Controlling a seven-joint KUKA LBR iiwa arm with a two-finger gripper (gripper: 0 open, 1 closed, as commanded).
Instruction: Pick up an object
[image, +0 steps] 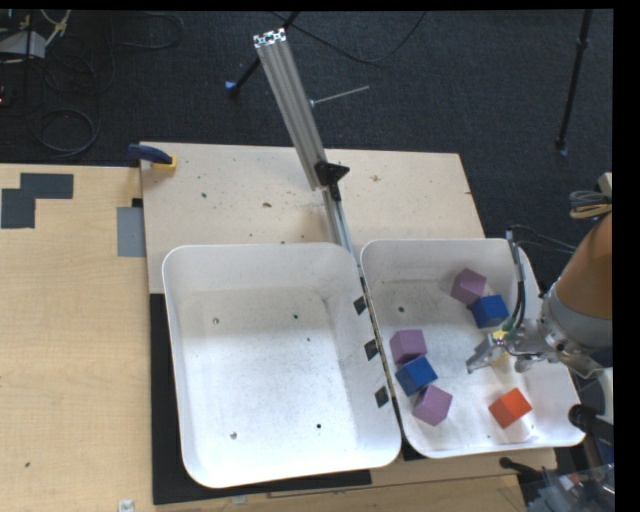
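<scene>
The right bin (440, 255) holds several blocks. A purple one (467, 286) and a blue one (488, 310) lie at its far right. Another purple block (407, 346), a blue block (416, 374) and a third purple block (432, 404) sit in a column near the divider. An orange block (511, 408) rests near the front right corner. My gripper (492, 354) hangs over the right part of this bin, between the far blue block and the orange one. Nothing shows between its fingers.
The left bin (190, 300) stands beside the right one. A slanted aluminium rail (298, 110) rises from the bins' junction toward the back. A blue and yellow clamp (152, 156) sits at the bench's far left corner.
</scene>
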